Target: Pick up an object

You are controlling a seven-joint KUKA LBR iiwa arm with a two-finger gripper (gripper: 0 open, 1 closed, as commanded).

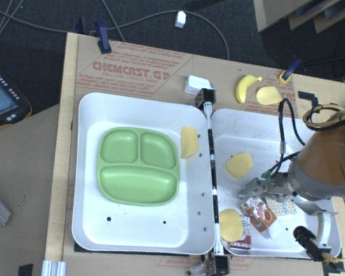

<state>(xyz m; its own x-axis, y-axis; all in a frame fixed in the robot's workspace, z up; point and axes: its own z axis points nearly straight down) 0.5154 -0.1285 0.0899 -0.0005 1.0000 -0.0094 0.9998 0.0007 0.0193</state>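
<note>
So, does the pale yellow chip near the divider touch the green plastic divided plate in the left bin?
Apart. The camera view shows white bin floor between the yellow chip and the green plate.

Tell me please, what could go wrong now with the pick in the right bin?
1. The gripper is low over a crowded corner: the colourful packet lies close to a yellow piece, so it may nudge or catch the wrong thing.
2. That yellow piece sits against the right bin's near rim and might be pushed over it.
3. The black cable hangs beside the arm and could snag.
</note>
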